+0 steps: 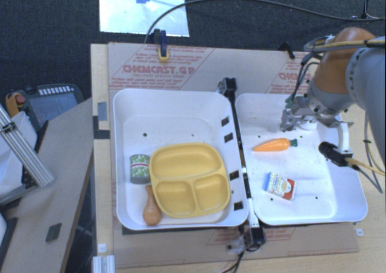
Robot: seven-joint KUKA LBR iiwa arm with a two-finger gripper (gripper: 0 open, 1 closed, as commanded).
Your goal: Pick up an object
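left bin (126, 109): can (139, 168), tray (189, 178), pear (151, 207) | right bin (350, 202): carrot (274, 144) behind carton (279, 185)

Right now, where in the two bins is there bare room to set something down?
Left bin: its far half, beyond the yellow tray; the near half is crowded by tray, can and wooden piece. Right bin: the near right corner, past the carton and carrot.

A thick grey cylindrical robot arm (369, 76) is showing a rounded orange band just above its wrist. Thin dark cables are looping beside that band, and a small metal two-finger gripper (291, 122) is gleaming silver below them.
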